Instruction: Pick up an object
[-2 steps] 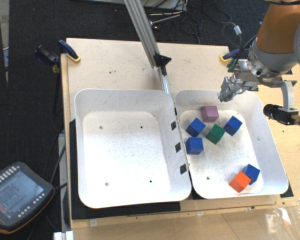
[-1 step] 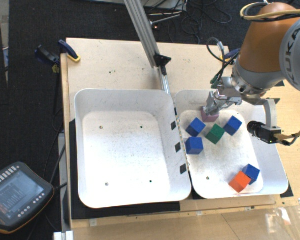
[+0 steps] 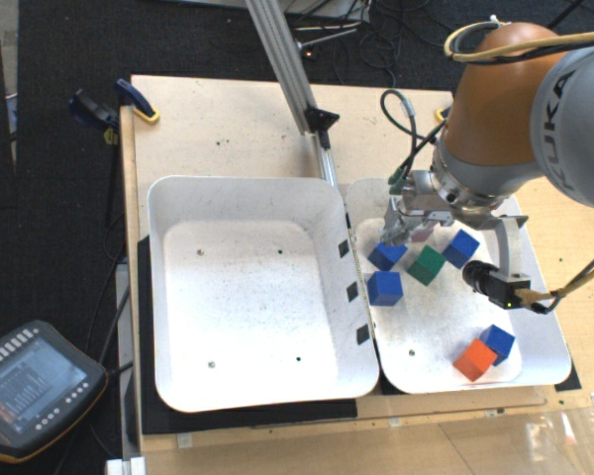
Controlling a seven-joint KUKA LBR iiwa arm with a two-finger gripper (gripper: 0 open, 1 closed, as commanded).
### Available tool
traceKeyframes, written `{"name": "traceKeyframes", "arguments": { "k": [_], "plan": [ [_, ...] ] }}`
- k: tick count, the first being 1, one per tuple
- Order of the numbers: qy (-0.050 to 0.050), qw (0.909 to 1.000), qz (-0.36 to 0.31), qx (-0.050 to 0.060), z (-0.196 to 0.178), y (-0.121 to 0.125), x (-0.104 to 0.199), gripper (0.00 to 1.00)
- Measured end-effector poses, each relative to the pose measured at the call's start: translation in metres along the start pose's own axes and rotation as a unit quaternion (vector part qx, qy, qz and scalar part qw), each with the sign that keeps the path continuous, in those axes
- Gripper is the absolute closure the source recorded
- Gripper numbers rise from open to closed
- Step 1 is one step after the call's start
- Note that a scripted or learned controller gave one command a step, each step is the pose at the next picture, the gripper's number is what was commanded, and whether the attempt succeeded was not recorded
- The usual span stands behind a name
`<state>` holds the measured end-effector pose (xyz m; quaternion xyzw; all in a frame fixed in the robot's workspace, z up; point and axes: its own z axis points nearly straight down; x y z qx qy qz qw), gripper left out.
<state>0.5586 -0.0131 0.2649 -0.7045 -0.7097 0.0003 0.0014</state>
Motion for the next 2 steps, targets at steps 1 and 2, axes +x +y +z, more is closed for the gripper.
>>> {"name": "traceKeyframes", "arguments": {
  "k": [1, 2],
  "plan": [
    [0.000, 1.0000, 0.000, 0.001, 0.012, -0.035, 0.049, 1.00],
    [0.000, 1.0000, 0.000, 0.001, 0.037, -0.055, 0.094, 1.00]
  ]
}}
